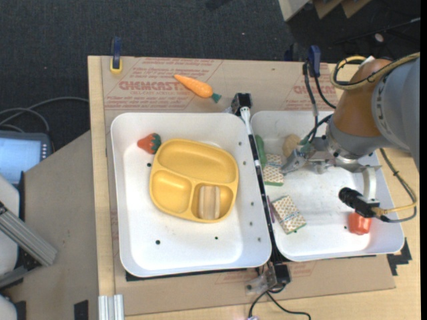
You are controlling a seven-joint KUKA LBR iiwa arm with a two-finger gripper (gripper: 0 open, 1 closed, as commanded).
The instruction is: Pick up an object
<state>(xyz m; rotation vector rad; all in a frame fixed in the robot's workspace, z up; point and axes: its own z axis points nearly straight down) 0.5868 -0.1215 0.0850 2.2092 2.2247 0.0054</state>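
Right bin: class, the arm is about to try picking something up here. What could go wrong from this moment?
1. The gripper hovers between a tan lump and a patterned packet that lie close together. It might catch both, or knock one aside.
2. The packet and a green piece sit by the right bin's left wall, which may block a clean approach.
3. The packet looks flat, so it may slip away rather than lift.
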